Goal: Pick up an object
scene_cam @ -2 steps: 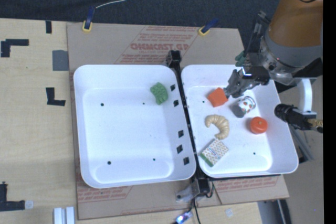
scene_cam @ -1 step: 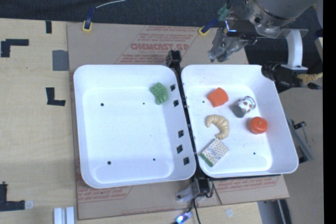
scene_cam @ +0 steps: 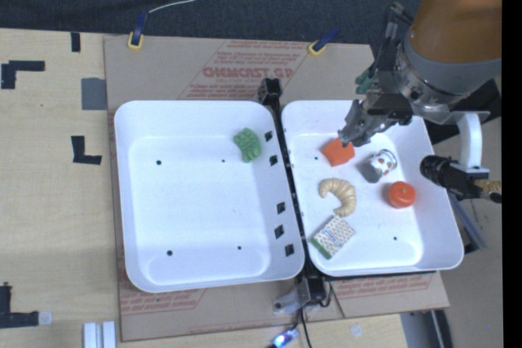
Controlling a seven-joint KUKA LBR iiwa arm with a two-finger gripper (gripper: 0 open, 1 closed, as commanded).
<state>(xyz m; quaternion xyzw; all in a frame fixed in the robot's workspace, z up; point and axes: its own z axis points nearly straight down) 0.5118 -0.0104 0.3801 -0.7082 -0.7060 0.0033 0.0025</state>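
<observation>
The big grey arm (scene_cam: 457, 20) with its orange band is reaching in from the right, over the right bin (scene_cam: 424, 253). Its claw (scene_cam: 352, 134) is pointing down at the back of that bin, right above an orange block (scene_cam: 337, 151). The dark tips are sitting at the top edge of the block, maybe touching it. I cannot tell if the claw is open or closed, because the tips are dark and bunched together from this angle, and the block is not clearly sitting between them.

The orange block is lying on the floor of the right bin, near the wall that splits the 2 bins.

4 other things are lying in the right bin. A tan croissant (scene_cam: 340, 195) (a toy one, curved like a moon) is sitting in the middle, just in front of the block. A small grey and white thing with a red spot (scene_cam: 379, 166) is resting to the right of the block. A round orange-red thing (scene_cam: 400, 194) is sitting near it, close to the right wall. A flat checkered packet with a green edge (scene_cam: 333, 237) is lying at the front, below the croissant.

The left bin (scene_cam: 196, 257) is holding 1 green bumpy toy (scene_cam: 249, 144) near its back right corner.

Both bins are sitting on a brown board (scene_cam: 236, 69) on the counter (scene_cam: 49, 175).
</observation>
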